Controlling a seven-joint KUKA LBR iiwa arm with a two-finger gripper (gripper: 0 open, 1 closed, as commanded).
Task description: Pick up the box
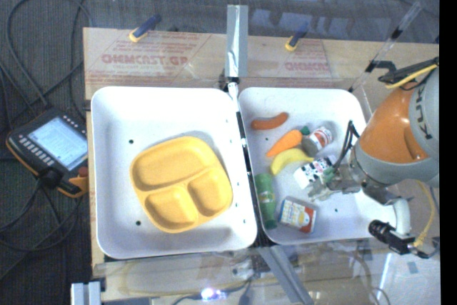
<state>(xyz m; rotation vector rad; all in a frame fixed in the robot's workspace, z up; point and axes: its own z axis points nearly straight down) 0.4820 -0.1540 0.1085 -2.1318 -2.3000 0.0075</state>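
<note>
Starting at the far left: no business with the teach pendant (46, 143) on the floor, nor with the left bin (107, 175) and its yellow divided plate (182, 183); all the work in the right bin (350, 100).

Lying low in that bin, near its front wall: the box (296, 216), a small red-and-white carton, flat and slightly askew; just right of the green bottle (265, 198), below the banana (289, 162).

Hanging up and to the right of the carton, over a small black-and-white spotted object (312, 171): the gripper (325, 186); cannot tell whether open or closed; nothing seen held.

Judged best for the approach:
- shift toward the front wall and a little left until centred over the carton;
- turn the wrist to span its narrower side;
- descend straight, keeping off the bottle and the bin wall;
- close only once low around the carton;
- lift slowly, a flat light carton being likely to slip or tip.

As for writing: pale red print (139, 61) on the board behind the bins, apparently "CHEMCAST GP", with fainter print farther right; pendant screen lit but unreadable; labels on the carton and on the can (321, 137) too small to read; dark lettering on the orange band (403, 128) of the arm, cut off at the edge.
</note>
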